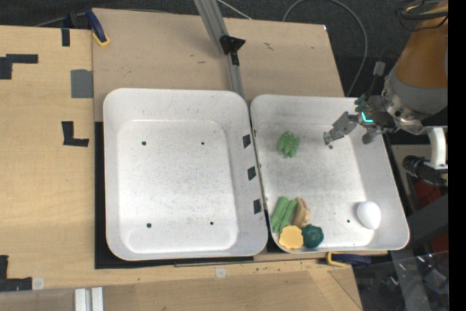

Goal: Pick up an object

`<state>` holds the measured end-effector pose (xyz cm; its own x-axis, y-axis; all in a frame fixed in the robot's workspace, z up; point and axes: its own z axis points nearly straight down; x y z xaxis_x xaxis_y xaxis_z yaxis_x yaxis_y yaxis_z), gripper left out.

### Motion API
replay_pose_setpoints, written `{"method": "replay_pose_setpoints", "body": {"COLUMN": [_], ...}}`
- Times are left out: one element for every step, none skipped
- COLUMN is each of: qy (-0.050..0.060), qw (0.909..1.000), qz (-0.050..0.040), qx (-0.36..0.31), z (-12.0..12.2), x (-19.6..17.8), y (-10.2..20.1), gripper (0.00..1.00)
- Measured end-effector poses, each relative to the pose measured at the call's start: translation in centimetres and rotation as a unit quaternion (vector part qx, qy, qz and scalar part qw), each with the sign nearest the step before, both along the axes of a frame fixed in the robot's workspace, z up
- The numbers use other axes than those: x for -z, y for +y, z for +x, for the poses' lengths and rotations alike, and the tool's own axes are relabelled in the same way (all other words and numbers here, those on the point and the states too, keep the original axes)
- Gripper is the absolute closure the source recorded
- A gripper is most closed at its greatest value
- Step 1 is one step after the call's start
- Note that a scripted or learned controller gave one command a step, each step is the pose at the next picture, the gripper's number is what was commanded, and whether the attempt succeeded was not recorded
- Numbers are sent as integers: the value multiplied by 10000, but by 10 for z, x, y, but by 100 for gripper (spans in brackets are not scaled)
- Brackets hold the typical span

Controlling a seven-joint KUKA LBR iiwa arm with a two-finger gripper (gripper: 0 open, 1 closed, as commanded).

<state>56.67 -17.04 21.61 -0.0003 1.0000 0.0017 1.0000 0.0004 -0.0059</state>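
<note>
The right bin [378, 178] holds several small objects. A green ridged piece [287, 144] lies near its upper middle. At its front edge sit a long green piece [281, 213], a tan piece [301, 212], a yellow round piece [291, 237] and a dark green piece [313, 235]. A white egg-shaped object [368, 215] rests at the front right. My gripper [352, 133] hangs over the bin's upper right part, to the right of the ridged piece. It is open with nothing between its fingers.
The left bin [116, 156] lies beside the right one. A slanted metal post [207, 4] crosses the back of the bench, and a cable [320, 4] loops behind the right bin. The arm's grey and orange wrist [422, 69] stands over the right edge.
</note>
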Motion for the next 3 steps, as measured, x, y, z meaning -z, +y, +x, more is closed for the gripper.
{"method": "replay_pose_setpoints", "body": {"qy": [-20,8,10], "qw": [10000,10000,10000], "qz": [-6,-7,-5], "qx": [-7,-2,1], "z": [1,4,-7], "x": [-2,59,115], "y": [0,-6,-10], "gripper": [0,0,0]}}
